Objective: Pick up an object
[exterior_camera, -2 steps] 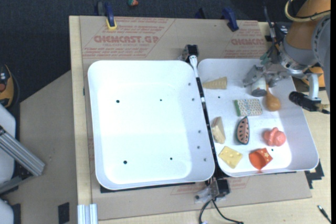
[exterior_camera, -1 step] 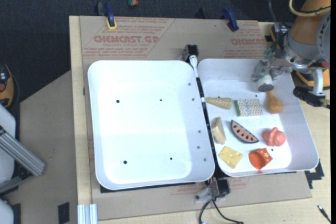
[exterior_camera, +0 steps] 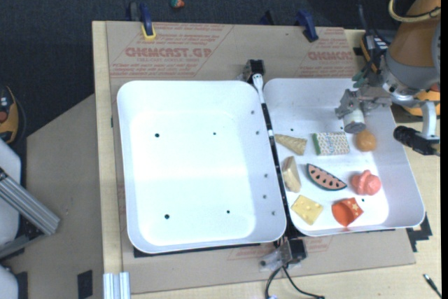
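Note:
The right bin [exterior_camera: 311,98] holds several toy foods: an orange ball [exterior_camera: 365,141], a green-speckled block [exterior_camera: 330,143], a tan wedge [exterior_camera: 292,143], a beige piece [exterior_camera: 290,174], a watermelon slice [exterior_camera: 325,178], a pink strawberry-like piece [exterior_camera: 365,183], a yellow cheese block [exterior_camera: 306,209] and a red piece [exterior_camera: 346,211]. My gripper [exterior_camera: 352,115] hangs over the bin's upper right part, just above and left of the orange ball, with nothing seen between its fingers.
The left bin [exterior_camera: 192,164] lies beside the right one, with a black clip [exterior_camera: 255,70] at the top of their shared edge. Blue clamps [exterior_camera: 147,19] [exterior_camera: 306,24] pin the cardboard board at the back. The arm [exterior_camera: 413,45] comes in from the right.

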{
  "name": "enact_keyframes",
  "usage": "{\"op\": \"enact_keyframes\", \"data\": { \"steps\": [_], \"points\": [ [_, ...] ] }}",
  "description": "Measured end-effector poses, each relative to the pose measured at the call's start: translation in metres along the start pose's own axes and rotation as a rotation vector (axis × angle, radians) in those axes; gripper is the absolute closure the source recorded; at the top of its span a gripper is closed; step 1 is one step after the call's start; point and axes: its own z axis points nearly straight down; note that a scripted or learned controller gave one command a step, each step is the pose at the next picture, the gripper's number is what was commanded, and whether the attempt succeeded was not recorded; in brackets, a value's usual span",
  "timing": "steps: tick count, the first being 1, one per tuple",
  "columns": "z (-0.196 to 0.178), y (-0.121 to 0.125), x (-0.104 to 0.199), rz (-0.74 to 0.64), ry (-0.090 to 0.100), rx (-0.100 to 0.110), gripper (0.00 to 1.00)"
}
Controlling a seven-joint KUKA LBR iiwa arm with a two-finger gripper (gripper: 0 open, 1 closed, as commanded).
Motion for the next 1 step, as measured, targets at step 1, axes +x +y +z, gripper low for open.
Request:
{"op": "enact_keyframes", "data": {
  "steps": [1],
  "points": [
    [-0.1515,0.025,0.0323,-0.006,-0.005,-0.022,1.0]
  ]
}}
